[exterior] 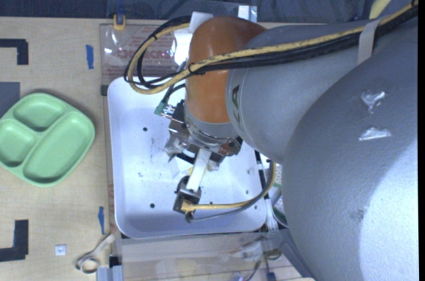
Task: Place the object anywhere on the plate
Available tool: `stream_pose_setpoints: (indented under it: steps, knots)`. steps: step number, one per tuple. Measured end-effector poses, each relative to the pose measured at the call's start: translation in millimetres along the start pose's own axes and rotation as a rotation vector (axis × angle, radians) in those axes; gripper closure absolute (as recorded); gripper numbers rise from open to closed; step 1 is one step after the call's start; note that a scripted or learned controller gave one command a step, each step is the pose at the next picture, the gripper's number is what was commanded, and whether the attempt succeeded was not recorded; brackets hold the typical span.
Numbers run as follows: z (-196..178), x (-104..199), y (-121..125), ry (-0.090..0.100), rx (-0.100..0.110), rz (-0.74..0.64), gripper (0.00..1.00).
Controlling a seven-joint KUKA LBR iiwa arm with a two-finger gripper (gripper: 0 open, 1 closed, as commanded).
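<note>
A light green plate (46, 138) with three compartments lies on the wooden bench, left of the white bin (133, 160). My gripper (176, 149) hangs low over the middle of that bin, under the orange wrist band. The wrist and its mount cover the gripper, and the big grey arm hides the bin's right side. On the bare part of the bin floor I see small dark specks and a pale patch (169, 171) just below the gripper, and I cannot tell what the patch is.
The plate sits about a hand's width left of the bin's left wall (109, 153). Black corner marks (20, 50) and blue tape strips (89, 56) are on the bench. A tan loop (89, 260) lies near the front left corner of the bin.
</note>
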State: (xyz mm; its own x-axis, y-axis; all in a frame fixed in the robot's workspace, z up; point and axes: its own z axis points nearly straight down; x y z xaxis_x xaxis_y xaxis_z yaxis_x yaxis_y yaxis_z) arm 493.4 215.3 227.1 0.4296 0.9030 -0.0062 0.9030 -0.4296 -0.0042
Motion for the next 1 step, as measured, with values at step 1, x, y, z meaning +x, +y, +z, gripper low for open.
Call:
stream_pose_setpoints:
  steps: [1]
  knots:
    - [-0.3, 0.1, 0.0, 0.0, 0.0, 0.0, 0.0]
